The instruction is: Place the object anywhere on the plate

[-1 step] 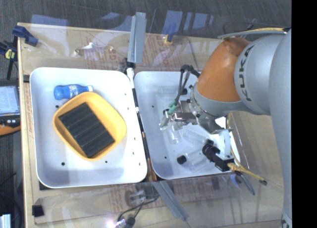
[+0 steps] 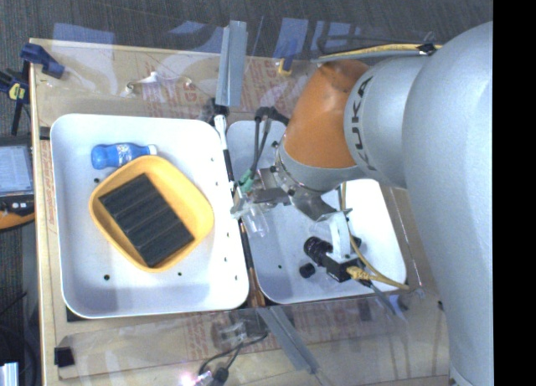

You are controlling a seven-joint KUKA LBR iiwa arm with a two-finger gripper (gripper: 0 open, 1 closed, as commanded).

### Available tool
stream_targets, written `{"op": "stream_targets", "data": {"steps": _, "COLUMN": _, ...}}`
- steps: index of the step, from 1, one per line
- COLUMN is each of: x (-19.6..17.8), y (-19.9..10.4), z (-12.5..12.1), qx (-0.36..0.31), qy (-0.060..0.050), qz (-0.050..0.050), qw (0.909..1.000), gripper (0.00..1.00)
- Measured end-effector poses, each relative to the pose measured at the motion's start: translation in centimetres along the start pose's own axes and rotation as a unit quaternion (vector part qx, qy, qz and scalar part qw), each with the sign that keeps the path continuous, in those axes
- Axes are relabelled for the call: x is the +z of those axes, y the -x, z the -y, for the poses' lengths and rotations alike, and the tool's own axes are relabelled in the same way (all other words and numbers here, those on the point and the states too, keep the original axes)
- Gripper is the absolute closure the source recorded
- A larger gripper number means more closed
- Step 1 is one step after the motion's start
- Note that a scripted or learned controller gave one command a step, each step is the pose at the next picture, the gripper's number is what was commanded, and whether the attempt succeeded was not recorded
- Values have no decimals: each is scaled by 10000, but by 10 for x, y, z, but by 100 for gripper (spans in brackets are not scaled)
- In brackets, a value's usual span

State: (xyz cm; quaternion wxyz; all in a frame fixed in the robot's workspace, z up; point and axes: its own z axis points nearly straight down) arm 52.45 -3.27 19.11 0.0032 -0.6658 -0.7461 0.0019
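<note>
The blue object (image 2: 122, 154) lies in the left bin (image 2: 67, 284), touching the far rim of the yellow plate (image 2: 194, 200). Your tool (image 2: 251, 213) hangs well apart from it, beyond the plate, over the near edge of the right bin (image 2: 385, 242). You cannot tell its finger state.

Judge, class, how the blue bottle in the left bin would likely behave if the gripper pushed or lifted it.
The bottle lies on its side, so it would probably roll when nudged. It looks small and plastic, so likely light. It sits against the yellow plate, which may block rolling that way and crowd a grasp. The gripper is in the right bin.
</note>
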Motion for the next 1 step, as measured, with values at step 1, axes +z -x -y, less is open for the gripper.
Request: {"op": "stream_targets", "data": {"steps": 1, "x": 0, "y": 0, "z": 0, "qx": 1, "qy": 1, "qz": 2, "qw": 10000, "gripper": 0}}
